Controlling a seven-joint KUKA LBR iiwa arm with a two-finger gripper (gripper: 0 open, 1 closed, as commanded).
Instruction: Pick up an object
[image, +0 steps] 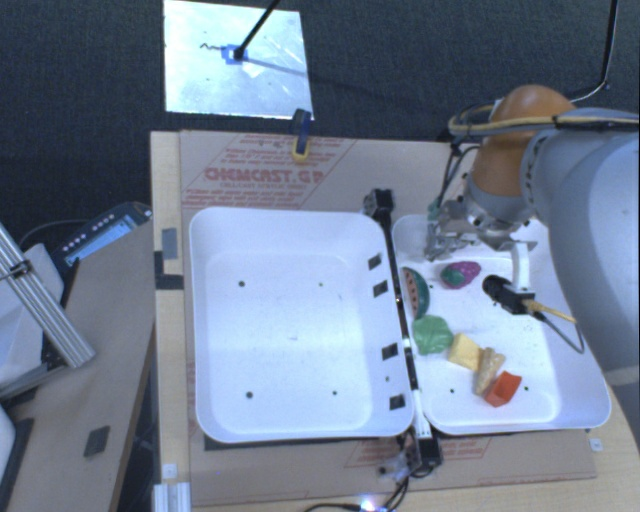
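gripper (440, 246) is seen low in the right bin (580, 400), its grip cannot be told | purple toy (460, 273) is found just beside it, toward the bin's middle | toy lies longways across the bin

The claw (440, 245) hangs over the right bin's (575, 400) far left corner, just beside a purple piece (460, 273). Along that bin's left edge sit a watermelon slice (416, 290) and a green lump (432, 334), with a yellow block (464, 351), tan piece (488, 368) and red piece (504, 389) toward the near edge.
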